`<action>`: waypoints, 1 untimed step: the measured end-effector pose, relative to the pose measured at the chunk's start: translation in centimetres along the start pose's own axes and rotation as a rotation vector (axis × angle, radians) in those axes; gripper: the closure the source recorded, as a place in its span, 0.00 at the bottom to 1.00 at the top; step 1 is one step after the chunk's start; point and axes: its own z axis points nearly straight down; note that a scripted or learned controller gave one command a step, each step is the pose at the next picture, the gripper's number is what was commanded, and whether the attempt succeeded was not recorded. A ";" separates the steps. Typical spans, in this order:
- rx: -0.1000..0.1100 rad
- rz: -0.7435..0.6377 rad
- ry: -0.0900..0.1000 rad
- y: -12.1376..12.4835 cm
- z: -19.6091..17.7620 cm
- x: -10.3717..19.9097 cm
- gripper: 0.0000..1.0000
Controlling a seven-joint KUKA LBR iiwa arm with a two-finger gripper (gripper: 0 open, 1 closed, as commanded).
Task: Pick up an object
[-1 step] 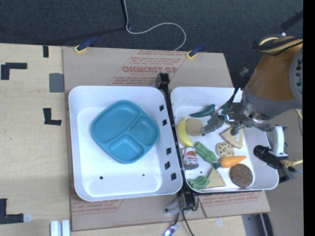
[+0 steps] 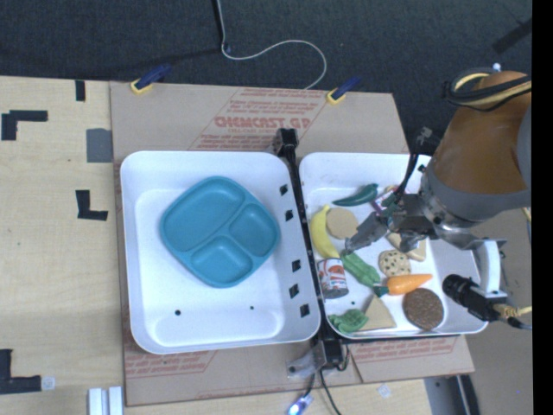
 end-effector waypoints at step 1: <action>0.006 -0.004 0.000 0.1 5.2 8.6 0.00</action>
